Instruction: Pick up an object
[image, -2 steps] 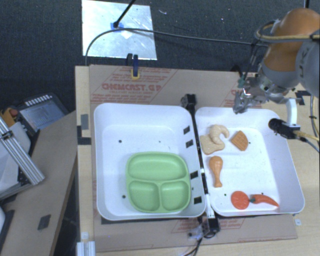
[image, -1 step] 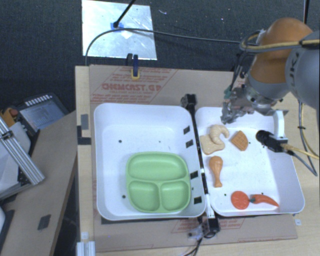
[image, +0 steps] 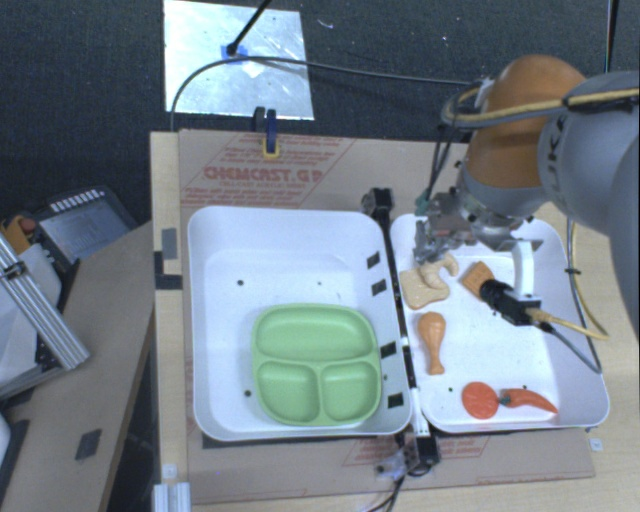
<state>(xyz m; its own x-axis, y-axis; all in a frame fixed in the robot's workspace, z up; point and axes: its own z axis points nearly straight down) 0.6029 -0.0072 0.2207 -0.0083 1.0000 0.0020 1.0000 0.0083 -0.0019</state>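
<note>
Camera view: the gripper (image: 433, 252) hangs low over the back-left part of the right bin (image: 560, 370). The arm reaches in from the right w/ its orange band above the wrist. Just under the gripper lies a pale beige piece (image: 424, 288). It's prob. the target, since the tool is lined up over its upper end. Can't tell whether the fingers are apart or together, as the tips blur into the piece below, so no grip can be claimed. The piece looks to be resting on the bin floor.

Also in the right bin:
- A tan block (image: 477, 276) sits just beside the beige piece, on its right.
- A drumstick (image: 432, 342) lies near it, toward the front.
- A red tomato (image: 480, 400) and an orange pepper (image: 527, 401) sit side by side at the front, well apart from the gripper.

The left bin (image: 215, 330) holds a green divided plate (image: 315, 365), front-centre.

Room: the beige piece sits close to the divider (image: 392, 290) btw the bins, so there's little side clearance there. The tan block crowds the other side. Straight up looks free.

Judgement: this is the approach/grasp stage, and the pick isn't confirmed yet. The main risk is nudging the block or clipping the bin wall.
</note>
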